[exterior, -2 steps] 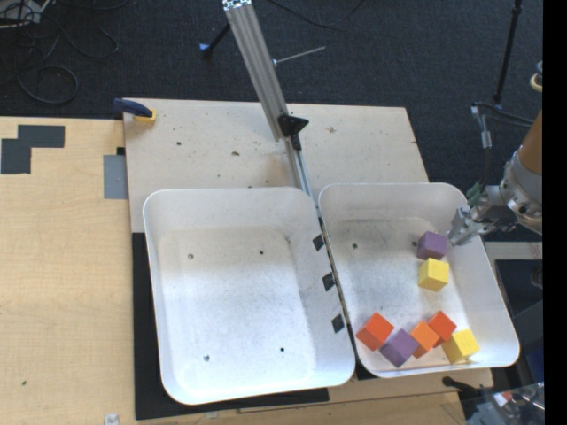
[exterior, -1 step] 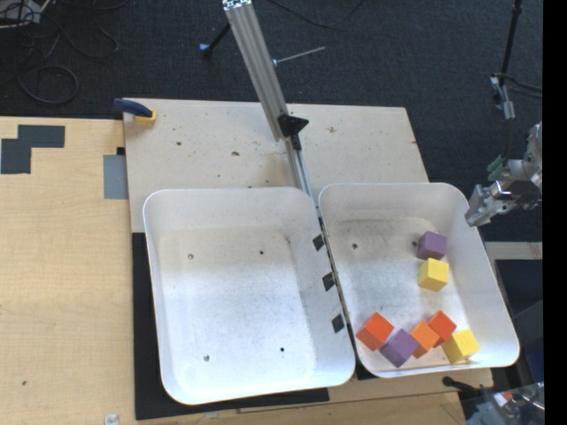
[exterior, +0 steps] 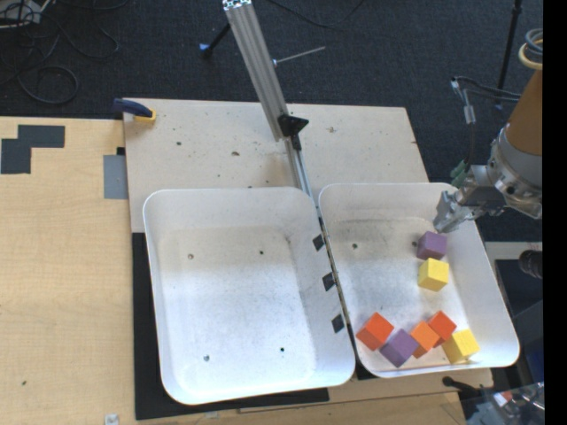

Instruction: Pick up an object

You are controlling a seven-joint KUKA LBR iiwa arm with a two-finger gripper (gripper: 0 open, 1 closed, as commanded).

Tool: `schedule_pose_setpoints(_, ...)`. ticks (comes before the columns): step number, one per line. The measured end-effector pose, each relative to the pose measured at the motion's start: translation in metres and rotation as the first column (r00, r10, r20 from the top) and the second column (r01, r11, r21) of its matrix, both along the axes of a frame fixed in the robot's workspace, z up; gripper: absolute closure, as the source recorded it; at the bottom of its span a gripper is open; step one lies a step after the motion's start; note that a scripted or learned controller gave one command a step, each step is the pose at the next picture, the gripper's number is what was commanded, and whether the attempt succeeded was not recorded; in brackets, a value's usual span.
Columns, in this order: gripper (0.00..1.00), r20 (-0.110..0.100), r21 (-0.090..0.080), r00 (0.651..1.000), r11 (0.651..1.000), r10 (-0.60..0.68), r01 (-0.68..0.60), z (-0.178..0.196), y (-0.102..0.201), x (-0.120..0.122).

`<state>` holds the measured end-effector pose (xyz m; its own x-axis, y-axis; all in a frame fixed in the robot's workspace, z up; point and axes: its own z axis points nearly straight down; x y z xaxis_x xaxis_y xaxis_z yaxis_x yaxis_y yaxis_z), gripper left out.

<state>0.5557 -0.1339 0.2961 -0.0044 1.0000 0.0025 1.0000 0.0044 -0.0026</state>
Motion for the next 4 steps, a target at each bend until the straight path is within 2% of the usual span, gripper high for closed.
schedule_pose_setpoints(1, 1.0, -0.002, 0.0, 1.0, 1.0, 0.0, 0.0, -0.022, 0.048, -0.008)
schedule_pose_setpoints(2, 1.0, -0.001, 0.0, 1.0, 1.0, 0.0, 0.0, -0.021, 0.098, -0.015)
schedule_pose_setpoints(4, 1.0, -0.004, 0.0, 1.0, 1.0, 0.001, -0.001, -0.06, 0.203, -0.036)
